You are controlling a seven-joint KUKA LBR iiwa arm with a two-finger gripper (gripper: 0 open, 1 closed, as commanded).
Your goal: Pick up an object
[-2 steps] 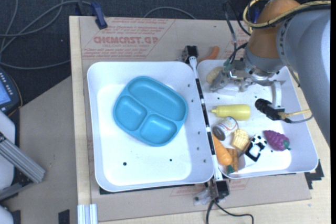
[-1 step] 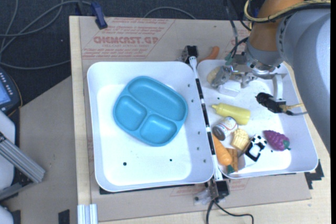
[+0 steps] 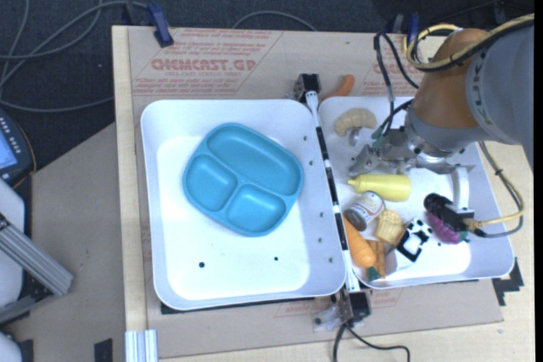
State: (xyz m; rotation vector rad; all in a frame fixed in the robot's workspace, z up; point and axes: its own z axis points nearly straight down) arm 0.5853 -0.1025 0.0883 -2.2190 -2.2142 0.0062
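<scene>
Pick not done yet, as far as this shows. The grey arm with orange band [image 3: 462, 89] reaches in from the right of the frame and is down over the right white bin [image 3: 488, 263], upper-middle part. The gripper [image 3: 383, 155] sits low among dark metal parts just above the yellow squeeze bottle [image 3: 379, 185], which lies on its side in the bin. How far the gripper is open: cannot tell, the wrist body hides it. Nothing seen lifted or clamped.

Candidate objects, all resting in the right bin:
- beige curved croissant-shaped toy [image 3: 353, 120], upper left of that bin, near the gripper but apart
- small round tin with label [image 3: 366, 208], below the bottle
- tan waffle-cone piece [image 3: 389, 225], just beside the tin
- orange carrot-shaped toy [image 3: 362, 250], lower left corner of the bin
- dark purple eggplant-like toy [image 3: 443, 216], right of centre

Left white bin [image 3: 161, 131] holds a blue three-compartment plastic plate [image 3: 243, 178], well apart from the arm.

Judgement: descent stage, likely target the bottle; grasp and lift both left.
</scene>
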